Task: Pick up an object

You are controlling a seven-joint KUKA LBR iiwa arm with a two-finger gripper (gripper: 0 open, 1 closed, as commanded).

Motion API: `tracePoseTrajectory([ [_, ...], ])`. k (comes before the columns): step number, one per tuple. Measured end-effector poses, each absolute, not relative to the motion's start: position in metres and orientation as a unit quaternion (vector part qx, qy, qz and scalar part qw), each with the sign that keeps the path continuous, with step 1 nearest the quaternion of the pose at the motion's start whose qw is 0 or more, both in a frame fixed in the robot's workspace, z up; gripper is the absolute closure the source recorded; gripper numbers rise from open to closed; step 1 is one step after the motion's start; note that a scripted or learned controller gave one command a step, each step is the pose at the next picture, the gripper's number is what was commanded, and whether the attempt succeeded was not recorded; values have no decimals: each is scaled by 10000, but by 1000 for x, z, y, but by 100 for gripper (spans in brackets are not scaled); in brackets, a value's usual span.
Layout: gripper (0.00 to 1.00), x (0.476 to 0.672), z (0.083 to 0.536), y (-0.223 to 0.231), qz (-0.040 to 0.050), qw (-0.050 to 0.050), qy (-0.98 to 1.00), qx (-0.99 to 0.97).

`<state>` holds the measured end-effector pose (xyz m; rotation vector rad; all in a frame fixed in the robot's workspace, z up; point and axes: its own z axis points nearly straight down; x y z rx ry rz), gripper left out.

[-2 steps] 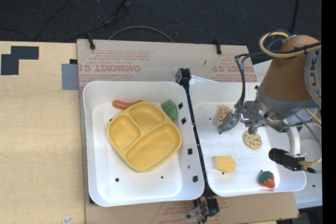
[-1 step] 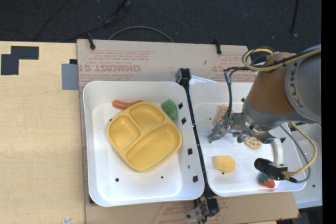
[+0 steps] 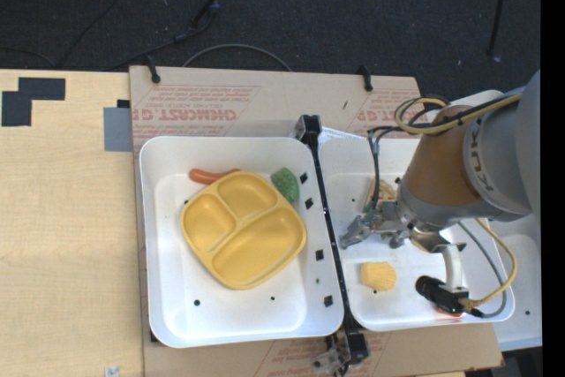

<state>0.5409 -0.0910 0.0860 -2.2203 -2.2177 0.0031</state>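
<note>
Reaching into the right bin [image 3: 388, 320], the gripper [image 3: 364, 229] hangs just above a yellow sponge [image 3: 379, 275]; whether it is wide or narrow, I cannot tell. A yellow tray [image 3: 244, 229] lies in the left bin [image 3: 168, 296].

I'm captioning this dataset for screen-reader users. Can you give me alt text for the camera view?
A grey robot arm reaches from the right into the right white bin, its gripper just above a small yellow object. The left white bin holds a yellow divided tray, with an orange item and a green item at its far edge.
</note>
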Motion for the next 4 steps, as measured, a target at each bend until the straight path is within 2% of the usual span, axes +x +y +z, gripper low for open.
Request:
tracePoseTrajectory([
  [1, 100, 541, 98, -92, 9, 20, -7046, -7096],
  [2, 100, 550, 150, -99, -1, -2, -7070, -7072],
  [3, 100, 540, 202, -100, -4, -3, -7072, -7070],
  [4, 100, 541, 254, -101, -8, -11, -7074, -7068],
])
